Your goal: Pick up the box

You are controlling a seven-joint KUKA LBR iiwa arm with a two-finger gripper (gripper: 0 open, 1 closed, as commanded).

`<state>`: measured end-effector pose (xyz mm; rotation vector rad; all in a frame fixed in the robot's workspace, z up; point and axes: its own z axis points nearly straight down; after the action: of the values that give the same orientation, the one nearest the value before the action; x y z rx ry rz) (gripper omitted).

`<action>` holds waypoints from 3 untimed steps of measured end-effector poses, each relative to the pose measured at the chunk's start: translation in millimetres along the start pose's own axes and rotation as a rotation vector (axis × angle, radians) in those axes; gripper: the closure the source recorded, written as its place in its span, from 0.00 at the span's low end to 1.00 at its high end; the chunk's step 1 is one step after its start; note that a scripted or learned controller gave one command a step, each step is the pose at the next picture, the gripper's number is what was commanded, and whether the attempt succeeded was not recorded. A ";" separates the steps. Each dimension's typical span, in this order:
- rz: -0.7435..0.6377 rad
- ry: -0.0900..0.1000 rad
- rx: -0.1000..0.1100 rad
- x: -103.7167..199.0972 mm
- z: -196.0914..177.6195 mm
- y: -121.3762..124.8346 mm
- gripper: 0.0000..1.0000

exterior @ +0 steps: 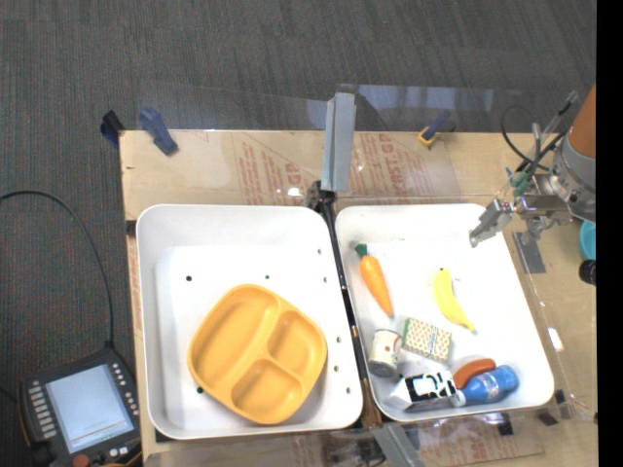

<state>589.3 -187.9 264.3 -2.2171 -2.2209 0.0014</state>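
Hovering above the right bin's [526, 290] far right corner, the end effector [490, 224] hangs at the end of the grey arm [574, 178] that enters from the tabletop's [243, 168] right edge; it holds nothing and touches nothing that can be seen, and from this slanted angle I cannot tell how it is set. The box [428, 340], patterned in green and white, lies flat in the right bin's near half, about midway between its left and right walls and well apart from the end effector. A small cup [386, 350] sits just beside the box toward the bin's left wall, and a black-and-white packet [429, 388] lies near the bin's front edge just in front of the box. A red sausage-shaped toy [474, 370] and a blue bottle [489, 385] crowd the near right corner, touching or nearly touching each other. A banana [451, 299] rests beyond the box toward the right wall, and a carrot [375, 280] lies along the left wall in the far half. The far right stretch of the bin floor, beneath the end effector, is bare white. In the left bin [156, 261] a yellow divided tray [258, 353] takes up the near middle, with open white floor around it on the far and left sides.
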 end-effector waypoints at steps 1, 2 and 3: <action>-0.161 0.000 0.002 76.4 70.5 -43.1 0.00; -0.165 0.000 -0.008 69.7 173.9 -94.5 0.00; -0.160 -0.003 -0.013 67.8 163.3 -92.8 1.00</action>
<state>495.9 -119.9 101.4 -2.0397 -2.3992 -0.0103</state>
